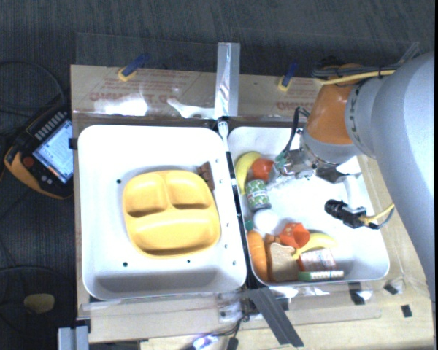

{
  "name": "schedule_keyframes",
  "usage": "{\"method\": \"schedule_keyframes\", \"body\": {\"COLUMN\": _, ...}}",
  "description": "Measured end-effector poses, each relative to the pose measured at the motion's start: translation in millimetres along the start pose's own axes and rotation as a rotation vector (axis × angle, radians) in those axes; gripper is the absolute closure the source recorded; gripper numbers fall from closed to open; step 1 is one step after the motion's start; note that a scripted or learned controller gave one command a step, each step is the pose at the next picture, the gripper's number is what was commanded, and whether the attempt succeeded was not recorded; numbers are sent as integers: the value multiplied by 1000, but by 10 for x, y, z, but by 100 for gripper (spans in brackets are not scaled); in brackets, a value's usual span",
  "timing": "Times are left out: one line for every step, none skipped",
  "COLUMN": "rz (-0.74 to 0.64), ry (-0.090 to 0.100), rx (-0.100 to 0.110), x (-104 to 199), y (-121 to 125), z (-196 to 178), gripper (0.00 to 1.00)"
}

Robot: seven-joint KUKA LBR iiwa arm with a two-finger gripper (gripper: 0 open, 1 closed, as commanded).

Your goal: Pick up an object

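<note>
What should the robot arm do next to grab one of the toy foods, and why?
Probably a small dip toward the banana and tomato. The gripper sits in the right bin just beside them, near the green can, with nothing seen between its fingers. Those toys are nearest; the bread and carrot lie farther off.

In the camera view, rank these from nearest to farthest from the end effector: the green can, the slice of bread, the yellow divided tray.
The end effector sits near the upper middle of the right bin.
1. green can: just below-left of it, by the bin's left wall.
2. slice of bread: at the right bin's lower edge.
3. yellow divided tray: in the left bin.
</note>
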State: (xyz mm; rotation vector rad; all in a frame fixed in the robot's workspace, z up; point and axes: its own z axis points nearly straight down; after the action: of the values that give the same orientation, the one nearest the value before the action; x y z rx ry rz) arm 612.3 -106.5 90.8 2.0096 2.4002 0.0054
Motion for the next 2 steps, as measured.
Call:
{"method": "schedule_keyframes", "body": {"rz": 0, "ry": 0, "rx": 1, "x": 5, "y": -3, "z": 15, "gripper": 0}}
{"method": "schedule_keyframes", "body": {"rz": 0, "ry": 0, "rx": 1, "x": 5, "y": -3, "z": 15, "gripper": 0}}
